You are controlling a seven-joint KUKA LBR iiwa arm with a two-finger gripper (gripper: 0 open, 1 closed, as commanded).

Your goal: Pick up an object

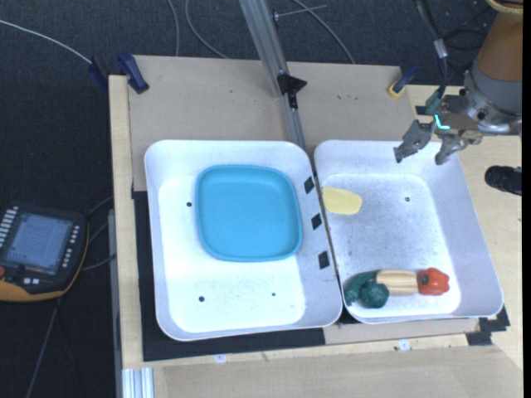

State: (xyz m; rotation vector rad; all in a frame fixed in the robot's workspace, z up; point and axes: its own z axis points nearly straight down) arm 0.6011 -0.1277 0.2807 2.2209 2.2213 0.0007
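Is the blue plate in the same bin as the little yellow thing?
No, the blue plate lies in the left bin, while the yellow piece lies in the right bin.

The arm (501, 52) wore a wide orange band over a grey metal wrist ring. Its gripper (428, 149) had two dark grey fingers (410, 144) splayed from a small black body carrying a teal-green light, and a black cable looped behind the arm.
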